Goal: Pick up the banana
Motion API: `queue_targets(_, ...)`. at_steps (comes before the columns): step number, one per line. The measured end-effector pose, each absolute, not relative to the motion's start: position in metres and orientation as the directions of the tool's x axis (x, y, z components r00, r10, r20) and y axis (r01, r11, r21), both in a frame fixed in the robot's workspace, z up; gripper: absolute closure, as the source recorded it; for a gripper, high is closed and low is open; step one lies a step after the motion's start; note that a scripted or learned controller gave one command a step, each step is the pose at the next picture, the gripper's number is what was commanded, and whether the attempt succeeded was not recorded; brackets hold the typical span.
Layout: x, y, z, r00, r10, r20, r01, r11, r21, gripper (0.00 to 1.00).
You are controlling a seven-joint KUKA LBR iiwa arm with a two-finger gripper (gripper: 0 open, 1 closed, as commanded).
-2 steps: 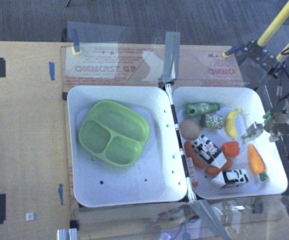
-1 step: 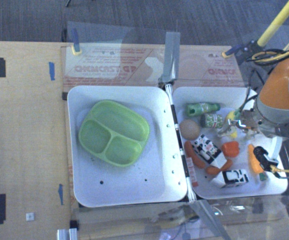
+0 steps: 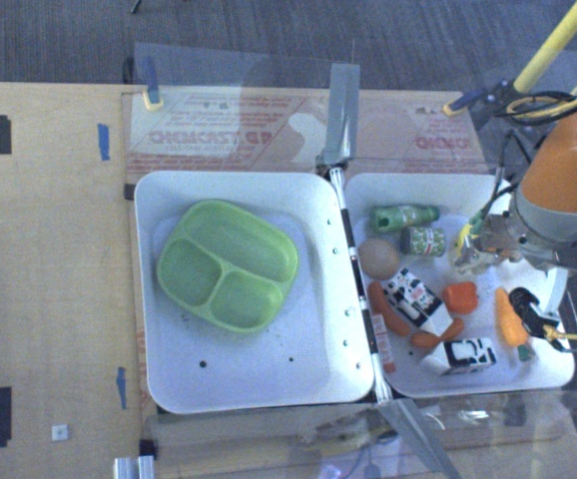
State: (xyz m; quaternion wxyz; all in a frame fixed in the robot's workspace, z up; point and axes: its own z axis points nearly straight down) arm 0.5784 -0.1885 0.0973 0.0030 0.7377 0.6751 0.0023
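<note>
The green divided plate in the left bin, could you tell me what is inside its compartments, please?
All three compartments of the green divided plate show bare green. It lies flat in the left bin; what the plate covers on the floor beneath cannot be seen.

Arm in from the right, orange band sitting just above and right of the gripper [image 3: 476, 250]. Wrist angled down-left, grey housing directly behind the tool. Tip is low and blurred.
</note>
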Motion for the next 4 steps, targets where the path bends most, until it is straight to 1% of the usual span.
queue_targets(1, 0.629, -0.217, 0.086, 0.025, 1.000, -0.002, 1.000, -0.025, 0.003, 1.00)
queue_targets(2, 0.632, -0.208, 0.088, 0.017, 1.000, 0.012, 1.000, -0.017, 0.004, 0.00)
queue_targets(3, 0.633, -0.209, 0.098, 0.014, 1.000, 0.002, 1.000, -0.014, 0.007, 1.00)
queue_targets(4, 0.668, -0.204, 0.174, 0.033, 0.999, -0.002, 0.999, -0.033, 0.003, 1.00)
